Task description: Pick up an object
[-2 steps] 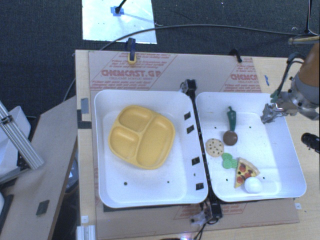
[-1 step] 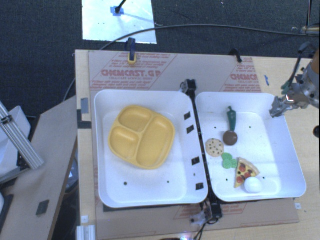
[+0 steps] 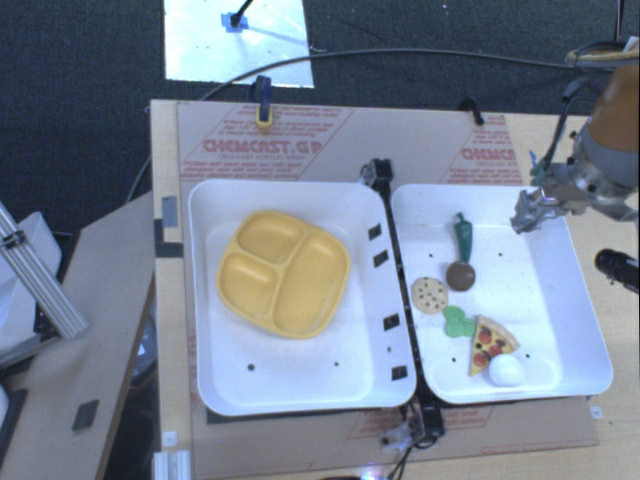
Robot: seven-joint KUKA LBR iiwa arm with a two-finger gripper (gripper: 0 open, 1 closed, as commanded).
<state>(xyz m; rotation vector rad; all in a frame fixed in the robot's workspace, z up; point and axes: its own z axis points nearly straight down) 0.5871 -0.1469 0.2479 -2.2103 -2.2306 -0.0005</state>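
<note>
You've got a dark, speckled blue-grey carpet floor [image 3: 80,78] all around the setup. Up top there's a shiny square metal plate [image 3: 235,28] lying on that carpet, catching the light, with a thin black rod coming down onto a small blue patch on it. The pale wooden bench top [image 3: 170,298] carries a clear sheet printed with red CHEMCAST lettering [image 3: 262,148]. At your far left a ribbed aluminium rail [image 3: 40,278] runs at a slant beside a beige side table [image 3: 100,328].
</note>
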